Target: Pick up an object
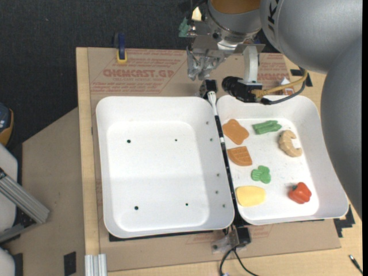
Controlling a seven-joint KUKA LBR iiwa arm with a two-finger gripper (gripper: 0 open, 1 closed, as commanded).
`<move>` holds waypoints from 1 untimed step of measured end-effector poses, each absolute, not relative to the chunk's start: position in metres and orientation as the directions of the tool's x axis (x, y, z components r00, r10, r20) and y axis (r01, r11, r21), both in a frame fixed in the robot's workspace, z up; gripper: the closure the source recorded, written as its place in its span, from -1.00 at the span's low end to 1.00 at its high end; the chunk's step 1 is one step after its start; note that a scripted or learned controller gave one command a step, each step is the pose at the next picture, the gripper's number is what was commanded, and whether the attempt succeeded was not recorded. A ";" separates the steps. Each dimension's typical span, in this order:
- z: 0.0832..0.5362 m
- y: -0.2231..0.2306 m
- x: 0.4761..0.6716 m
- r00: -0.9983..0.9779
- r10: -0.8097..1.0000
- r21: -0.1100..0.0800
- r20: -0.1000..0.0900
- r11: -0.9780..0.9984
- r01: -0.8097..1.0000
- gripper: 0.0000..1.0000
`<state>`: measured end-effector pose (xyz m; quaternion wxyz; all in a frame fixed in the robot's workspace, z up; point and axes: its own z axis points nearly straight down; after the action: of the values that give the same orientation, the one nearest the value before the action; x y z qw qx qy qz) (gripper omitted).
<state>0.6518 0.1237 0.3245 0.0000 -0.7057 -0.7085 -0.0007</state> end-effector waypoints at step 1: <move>0.303 0.028 0.652 0.010 1.000 -0.004 -0.004 -0.010 1.000 1.00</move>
<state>0.6522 0.0279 0.3031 0.0001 -0.7105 -0.7037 0.0030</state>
